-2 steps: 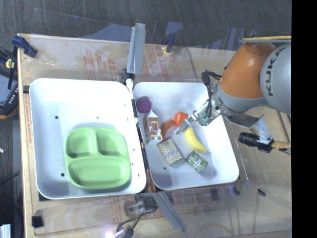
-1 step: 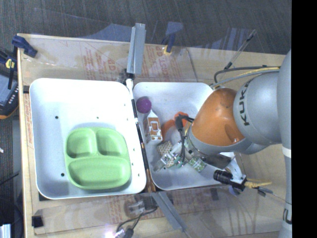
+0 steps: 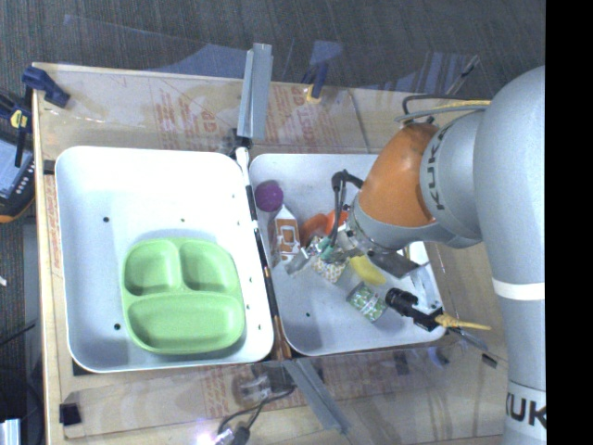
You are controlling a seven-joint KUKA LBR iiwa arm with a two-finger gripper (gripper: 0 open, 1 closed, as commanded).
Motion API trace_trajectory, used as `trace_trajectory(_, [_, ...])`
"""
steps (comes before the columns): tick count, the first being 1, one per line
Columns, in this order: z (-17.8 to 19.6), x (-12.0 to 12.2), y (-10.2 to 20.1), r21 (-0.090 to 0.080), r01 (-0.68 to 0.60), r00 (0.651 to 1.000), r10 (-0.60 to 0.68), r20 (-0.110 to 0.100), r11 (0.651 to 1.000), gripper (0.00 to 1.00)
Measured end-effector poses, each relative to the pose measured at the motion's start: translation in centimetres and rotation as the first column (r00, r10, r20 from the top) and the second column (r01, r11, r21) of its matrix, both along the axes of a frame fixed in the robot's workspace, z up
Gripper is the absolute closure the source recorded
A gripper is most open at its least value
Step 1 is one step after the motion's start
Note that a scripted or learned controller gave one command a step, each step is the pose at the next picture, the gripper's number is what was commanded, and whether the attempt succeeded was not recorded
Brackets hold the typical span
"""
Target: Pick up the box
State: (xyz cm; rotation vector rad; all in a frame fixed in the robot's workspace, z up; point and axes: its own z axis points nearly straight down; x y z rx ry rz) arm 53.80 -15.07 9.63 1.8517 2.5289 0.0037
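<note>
Grey arm over right bin, claw beside box, grip state unclear

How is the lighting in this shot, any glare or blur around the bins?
Camera view: even, bright light; the left bin looks nearly washed out white, soft shadow rings the green tray. Small items under the gripper in the right bin are blurry, hard to identify.

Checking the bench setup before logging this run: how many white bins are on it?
2. One white bin sits on the left, holding a green divided tray. The other bin is beside it on the right, where the arm reaches in.
</note>
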Motion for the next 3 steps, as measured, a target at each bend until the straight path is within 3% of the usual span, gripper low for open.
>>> trace_trajectory(1, [0.0,5.3,-1.3,-0.002,0.04,0.999,-0.04,0.001,0.999,0.0])
trace_trajectory(2, [1.1,5.4,-1.3,-0.001,0.037,0.999,-0.037,0.001,0.999,1.0])
trace_trajectory(3, [11.9,4.6,7.6,0.004,-0.019,1.0,0.019,-0.008,1.0,1.0])
